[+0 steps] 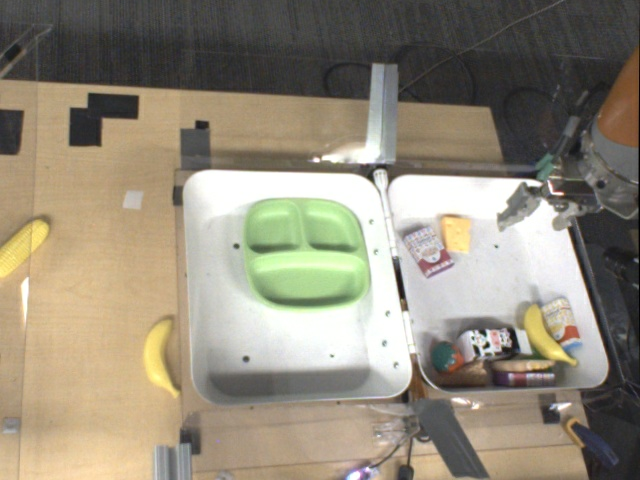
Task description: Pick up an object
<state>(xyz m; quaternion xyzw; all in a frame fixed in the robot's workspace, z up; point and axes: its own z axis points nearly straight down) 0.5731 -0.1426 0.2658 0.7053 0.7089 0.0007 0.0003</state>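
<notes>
The right bin [585,268] holds a yellow cheese block [456,233] and a small purple and red box [427,250] near its back left. Along its front edge lie a banana [541,334], a can [561,317], a black and white carton [487,343], a red and green item [445,356] and a dark bar [522,370]. My gripper [539,211] hangs over the bin's back right part, to the right of the cheese block. It is open with nothing between its fingers.
In the left bin [210,298] lies a green divided plate [303,251]. On the bench to the left of the bins lie a second banana [160,356] and a corn cob [22,248]. A metal post [384,108] stands behind the bins.
</notes>
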